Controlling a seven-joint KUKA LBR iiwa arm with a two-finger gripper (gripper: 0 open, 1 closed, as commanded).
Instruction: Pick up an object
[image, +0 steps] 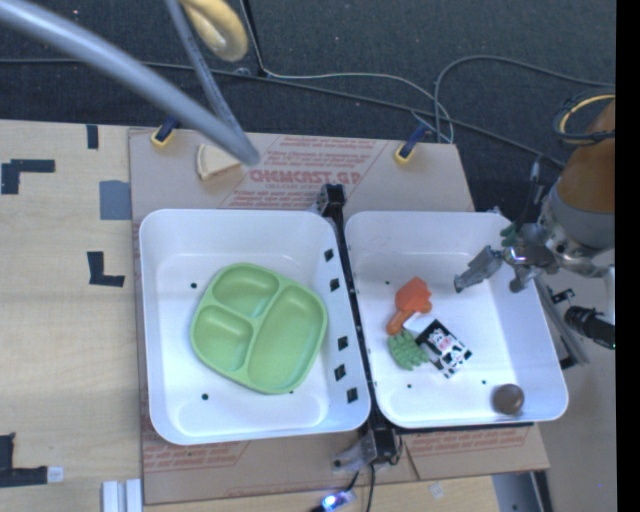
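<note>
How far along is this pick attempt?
Done: nothing lifted. The orange toy, green piece, black-and-white item and brown ball all lie in the right bin. In hand: the gripper hovers over that bin's right side. Left: descent, grasp, lift.

Two white bins: left bin, right bin. One green divided plate in left bin. Right of plate, in right bin: one orange toy, one green piece, one black-and-white block, one brown ball.

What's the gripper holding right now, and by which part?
Nothing. The gripper hangs open above the right bin, apart from the orange toy.
</note>
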